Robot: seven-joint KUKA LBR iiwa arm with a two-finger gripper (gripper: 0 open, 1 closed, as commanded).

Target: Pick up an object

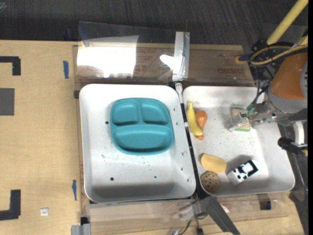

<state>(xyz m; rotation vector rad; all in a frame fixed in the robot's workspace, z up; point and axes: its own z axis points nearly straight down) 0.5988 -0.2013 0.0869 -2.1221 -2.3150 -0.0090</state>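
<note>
Nearest the camera, a black-and-white toy (243, 171), a brown cookie (211, 180) and a yellow piece (213, 163) crowd the right bin (279, 180), candidates for picking. Farther back, the gripper (240, 119) hangs low over bare floor beside a banana (193, 123), apparently off-target; its grasp cannot be judged.

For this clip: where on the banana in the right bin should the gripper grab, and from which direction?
Probably at the banana's middle, coming straight down, fingers closing across its narrow width. It lies flat and lengthwise along the right bin's left wall, with an orange carrot-like toy against its other side, so space is tight on both flanks. The gripper is further right.
</note>
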